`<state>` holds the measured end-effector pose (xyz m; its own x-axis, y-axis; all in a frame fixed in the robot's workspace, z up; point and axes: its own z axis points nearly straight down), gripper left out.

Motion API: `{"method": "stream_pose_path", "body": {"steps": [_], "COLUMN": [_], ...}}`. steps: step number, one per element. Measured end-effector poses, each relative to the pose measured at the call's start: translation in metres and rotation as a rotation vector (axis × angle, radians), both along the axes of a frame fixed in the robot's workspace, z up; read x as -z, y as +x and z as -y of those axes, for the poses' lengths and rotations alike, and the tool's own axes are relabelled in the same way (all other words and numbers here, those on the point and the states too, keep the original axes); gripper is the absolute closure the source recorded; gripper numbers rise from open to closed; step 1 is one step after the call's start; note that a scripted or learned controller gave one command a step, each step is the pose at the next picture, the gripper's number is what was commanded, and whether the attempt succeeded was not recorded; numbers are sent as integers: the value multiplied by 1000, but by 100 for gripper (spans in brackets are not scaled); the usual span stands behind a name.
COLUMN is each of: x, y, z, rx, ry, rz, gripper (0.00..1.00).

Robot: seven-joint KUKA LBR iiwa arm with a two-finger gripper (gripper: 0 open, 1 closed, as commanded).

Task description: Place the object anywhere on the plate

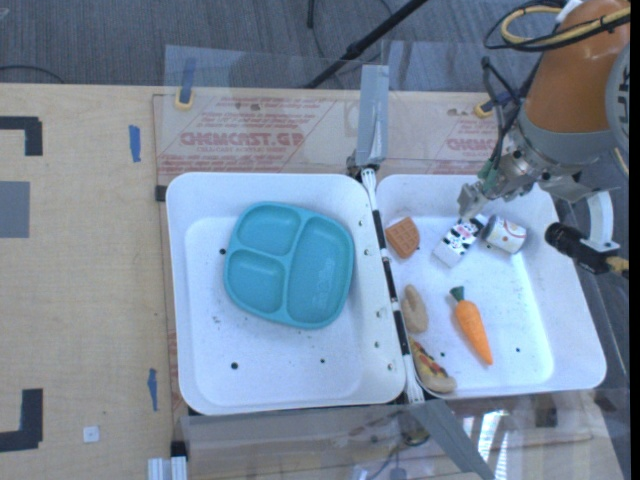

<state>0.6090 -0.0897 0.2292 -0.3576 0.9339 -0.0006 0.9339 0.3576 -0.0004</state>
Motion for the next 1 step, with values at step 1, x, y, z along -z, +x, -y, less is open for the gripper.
{"method": "stream_pose_path", "body": {"steps": [1], "x": [29], "y": [32], "z": [-32], "rx": [1], "ry": [-1], "rz": [4], "gripper": [100]}}
